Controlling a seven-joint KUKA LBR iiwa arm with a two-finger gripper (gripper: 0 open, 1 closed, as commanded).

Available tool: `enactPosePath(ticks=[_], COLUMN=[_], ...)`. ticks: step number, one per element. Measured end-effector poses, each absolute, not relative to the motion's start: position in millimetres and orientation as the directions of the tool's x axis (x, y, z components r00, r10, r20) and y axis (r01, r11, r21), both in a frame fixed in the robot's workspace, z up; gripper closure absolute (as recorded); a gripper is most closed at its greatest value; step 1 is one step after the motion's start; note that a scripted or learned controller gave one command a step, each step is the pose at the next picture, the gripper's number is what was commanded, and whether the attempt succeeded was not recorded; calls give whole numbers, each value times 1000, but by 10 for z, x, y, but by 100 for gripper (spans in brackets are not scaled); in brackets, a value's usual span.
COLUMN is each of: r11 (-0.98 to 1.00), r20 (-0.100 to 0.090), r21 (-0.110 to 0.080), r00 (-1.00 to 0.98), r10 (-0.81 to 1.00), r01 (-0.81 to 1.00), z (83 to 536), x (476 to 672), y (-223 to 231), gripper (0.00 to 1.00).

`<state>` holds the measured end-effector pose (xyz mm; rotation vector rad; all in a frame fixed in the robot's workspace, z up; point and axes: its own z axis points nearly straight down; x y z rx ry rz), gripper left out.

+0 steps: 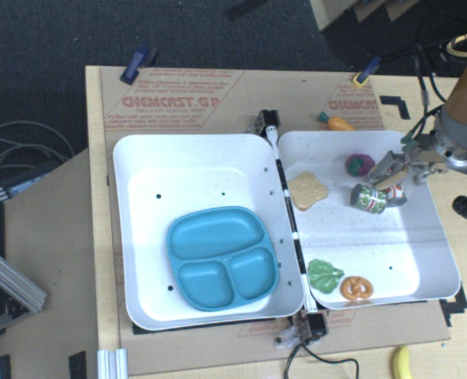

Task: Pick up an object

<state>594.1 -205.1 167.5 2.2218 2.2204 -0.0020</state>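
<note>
I see the green leaf (324,275) and pretzel (356,288) nearest, then my hand (393,176), grip state unclear, right over the can (371,198), which lies just lower-left of it, long axis pointing toward it.

We are looking down on a robot lab or test bench, not a home or a shop. The bench top (218,93) is a brown sheet with red maker's print, held at its far edge by a blue clamp (138,63) and a second clamp (366,72). Two shallow white bins, the left bin (131,164) and the right bin (431,243), sit side by side, joined by black fittings (267,120). Loose cables (13,160) lie coiled on the dark carpet (60,22) at the left, and an aluminium rail (13,279) lies near them. What we see in the bins is toy-like: a blue divided plate (222,255), a slice of bread (307,189), a pretzel (356,288).
</note>
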Motion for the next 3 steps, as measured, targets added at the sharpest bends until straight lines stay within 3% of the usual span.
enactPosePath(ticks=[1,2,3], r11=[7,-1,-1], r20=[10,1,1], r21=[10,-11,-12], r00=[-7,1,1], r10=[1000,1000,1000], r01=[1000,1000,1000], z=[1008,831,930], x=[6252,6483,6481], y=[-1750,-1424,-1425], gripper=[0,0,100])
